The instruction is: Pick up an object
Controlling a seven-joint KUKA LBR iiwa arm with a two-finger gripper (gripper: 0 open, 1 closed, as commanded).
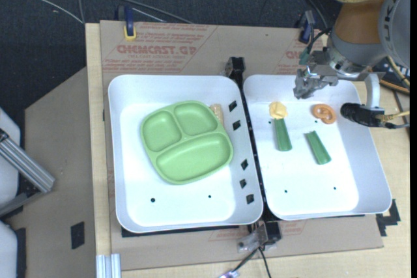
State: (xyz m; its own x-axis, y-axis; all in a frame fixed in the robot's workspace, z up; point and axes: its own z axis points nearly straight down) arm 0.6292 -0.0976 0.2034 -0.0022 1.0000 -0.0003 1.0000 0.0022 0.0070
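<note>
The right bin holds a small yellow piece, a green stick just below it, a second green stick and an orange ring-shaped piece. My gripper hangs over the bin's far side, between the yellow piece and the orange ring and slightly behind both. Nothing shows between its fingers, which look close together.
The left bin carries a green divided plate with a small tan thing at its far right corner. Black clips run along the seam between the bins. The near half of the right bin is bare.
</note>
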